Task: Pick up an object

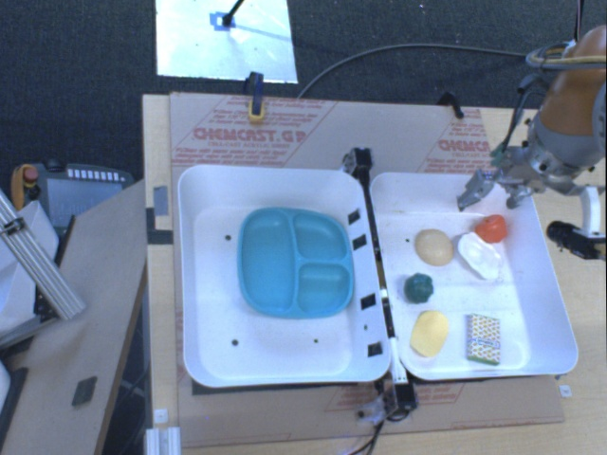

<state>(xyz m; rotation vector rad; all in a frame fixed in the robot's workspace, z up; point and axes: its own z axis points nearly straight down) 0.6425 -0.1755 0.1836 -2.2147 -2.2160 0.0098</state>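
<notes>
Claw [495, 191] of the grey arm poised above the far part of the right bin [550, 349], fingers spread and holding nothing.

Right bin contents: an orange-red object [491, 227] just below the claw, touching a white crumpled item [480, 255]; a beige rounded object [434, 247] beside these on the side toward the left bin; a dark green ball [419, 287] nearer the divider; a yellow piece [430, 333] and a patterned small box [483, 338] along the near side. Left bin [204, 339] holds a blue compartment plate [295, 262], lying flat near its middle. Both bins rest on a cardboard-covered surface [285, 131].
</notes>
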